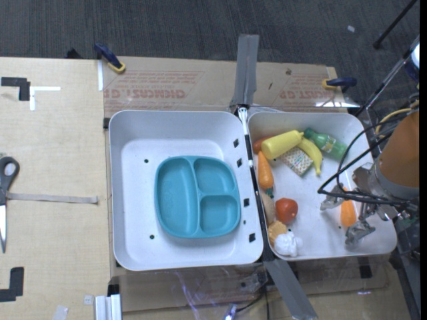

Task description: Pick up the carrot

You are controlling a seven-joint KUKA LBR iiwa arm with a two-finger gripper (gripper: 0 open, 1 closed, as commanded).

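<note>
The carrot (347, 213), a short orange tapered piece, sits between the metal fingers of my gripper (347, 216) at the right side of the right bin (313, 249). The gripper is shut on it, just above the bin floor. The grey arm with its orange band (403, 153) comes in from the right over the bin's rim.
The right bin also holds a longer orange item with a green end (265, 173) by its left wall, a yellow banana (283, 142), a green bottle (327, 143), a cracker (297, 161), a tomato (286, 209) and a white lump (287, 245). A teal divided plate (198, 196) lies in the left bin (127, 179).
</note>
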